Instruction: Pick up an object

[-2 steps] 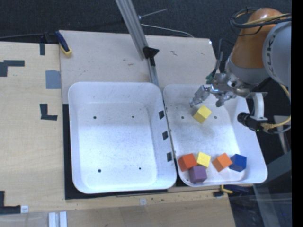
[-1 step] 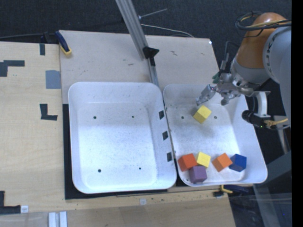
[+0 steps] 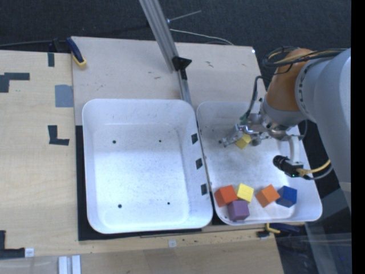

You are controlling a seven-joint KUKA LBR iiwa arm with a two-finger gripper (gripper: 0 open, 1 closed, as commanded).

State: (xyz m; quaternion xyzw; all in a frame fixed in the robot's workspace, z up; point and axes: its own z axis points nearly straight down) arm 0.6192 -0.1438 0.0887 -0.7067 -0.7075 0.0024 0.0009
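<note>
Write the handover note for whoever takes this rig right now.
Gripper: over the right bin, upper part, with a yellow block at its fingertips. Whether it has a true grip is unclear from this view.
Other blocks lie along the right bin's near edge: red, yellow, purple, orange, blue.
Left bin: not involved.
Done: arm is at a block.
Left: confirm the grip and lift.

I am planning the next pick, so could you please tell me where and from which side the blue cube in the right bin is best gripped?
Probably from straight above, closing on two opposite flat faces of the blue cube. It lies near the right white bin's front rim with an orange cube close on its left, so fingers are safer across the other pair of faces.
</note>
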